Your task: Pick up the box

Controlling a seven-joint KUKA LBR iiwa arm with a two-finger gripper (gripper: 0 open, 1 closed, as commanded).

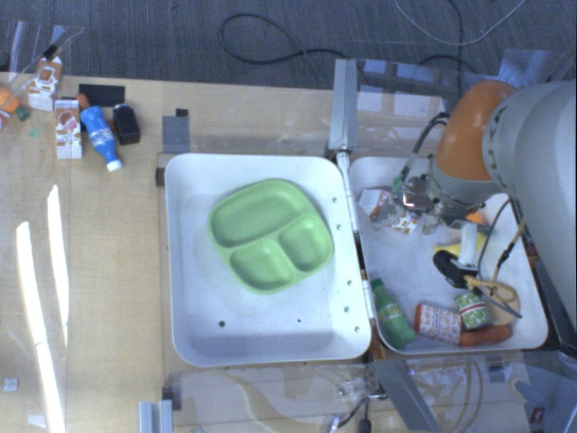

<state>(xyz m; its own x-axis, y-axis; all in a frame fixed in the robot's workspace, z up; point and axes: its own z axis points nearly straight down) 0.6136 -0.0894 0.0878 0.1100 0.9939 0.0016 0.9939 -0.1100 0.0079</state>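
- At the far left of the desk (90, 269), well left of the left bin (185, 332), stand two small cartons (67, 129), with one blue bottle (100, 137) and one black block (126, 123) just beside them.
- Inside the left bin lies one green divided plate (270, 234) with three compartments, near the bin's middle.
- Right of the left bin, touching it along a shared edge, sits the right bin (397, 269), making two white bins.
- In the right bin's near corner next to the left bin lies one green bottle (390, 312).
- Right of that bottle lies the box (439, 323), one red carton on its side along the near wall, with one small can (472, 308) touching its right end.
- Towards the right bin's far end the jaws (406, 207) hang over a crumpled wrapper (383, 207); whether they are wide or narrow I cannot tell. They are well apart from the box.
- Rightmost is the one grey arm (532, 152) with its orange band.
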